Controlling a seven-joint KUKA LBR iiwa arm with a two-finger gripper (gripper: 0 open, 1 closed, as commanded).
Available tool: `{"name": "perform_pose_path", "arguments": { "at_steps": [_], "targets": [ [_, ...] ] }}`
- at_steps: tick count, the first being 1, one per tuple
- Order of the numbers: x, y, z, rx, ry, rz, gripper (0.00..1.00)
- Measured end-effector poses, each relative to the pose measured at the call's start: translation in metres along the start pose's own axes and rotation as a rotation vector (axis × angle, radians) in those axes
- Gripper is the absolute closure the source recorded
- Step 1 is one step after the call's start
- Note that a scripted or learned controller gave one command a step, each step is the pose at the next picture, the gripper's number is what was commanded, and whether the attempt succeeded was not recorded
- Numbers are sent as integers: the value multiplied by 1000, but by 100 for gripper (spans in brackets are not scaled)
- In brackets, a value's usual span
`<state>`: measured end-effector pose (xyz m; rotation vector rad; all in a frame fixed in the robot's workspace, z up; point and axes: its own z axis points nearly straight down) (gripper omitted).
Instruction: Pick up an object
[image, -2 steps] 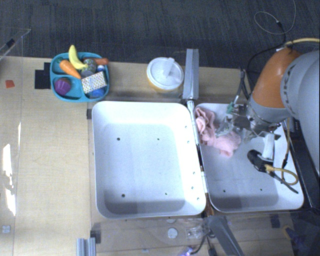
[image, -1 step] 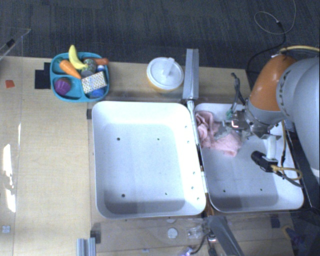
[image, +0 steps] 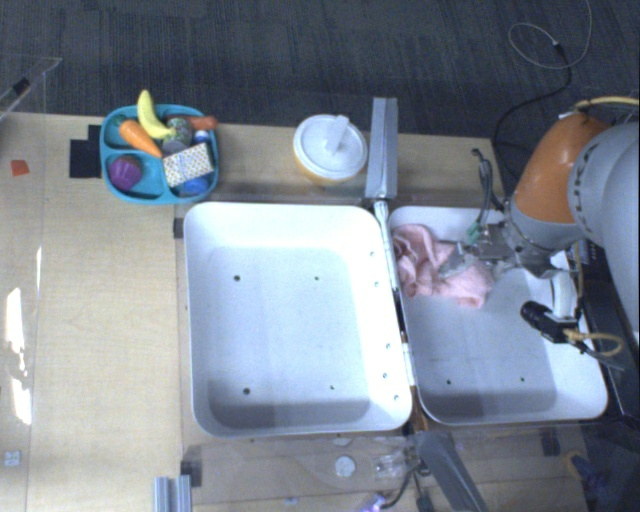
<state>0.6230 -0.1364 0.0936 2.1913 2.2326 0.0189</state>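
A crumpled pink cloth (image: 435, 268) lies in the back left corner of the right bin (image: 500, 390). My gripper (image: 468, 256) is low over the cloth's right side, reaching in from the right under the grey arm with the orange band (image: 555, 185). Its tips sit at the cloth's upper right edge, and the slant of the view hides how they stand.
The left bin (image: 290, 315) lies beside the right one, with a metal divider post (image: 380, 150) at the back between them. On the bench behind are a white lidded cup (image: 329, 147) and a blue tray (image: 160, 150) of toy food. Cables hang at the right.
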Motion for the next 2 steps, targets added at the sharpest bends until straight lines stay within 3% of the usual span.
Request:
{"name": "perform_pose_path", "arguments": {
  "at_steps": [1, 2],
  "targets": [
    [3, 4, -13, -9, 0, -8, 100],
    [70, 40, -93, 7, 0, -137, 100]
  ]
}}
